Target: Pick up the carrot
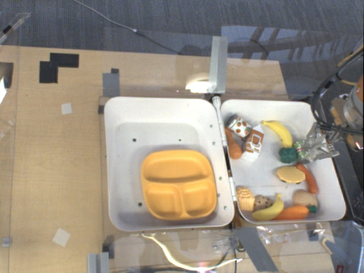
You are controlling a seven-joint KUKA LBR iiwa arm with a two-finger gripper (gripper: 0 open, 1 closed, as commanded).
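While the arm reaches in from the right, we see its gripper (314, 147) low over the right bin (267, 178), near that bin's right wall, beside a small green vegetable (288, 154). We cannot tell from this slanted overhead view how the jaws stand, and nothing shows between them.

We count two orange candidates for the carrot. One carrot (293, 212) lies flat along the bin's near edge, touching a banana (269, 208) at its left end and a potato (304, 198) above it. Another orange piece (234, 145) leans against the left wall, next to a small carton (253, 143) — it may be a carrot too, but we cannot be sure.

Other toy foods crowd the bin: a second banana (279, 132), a sandwich-like piece (292, 175), a red sausage (307, 178). The left bin (122, 152) holds a yellow divided tray (179, 183).

Our reading is that the gripper sits well apart from either orange piece — no grasp has begun. The near-edge carrot is hemmed in by neighbours and the wall, so a pinch across its width looks tight.
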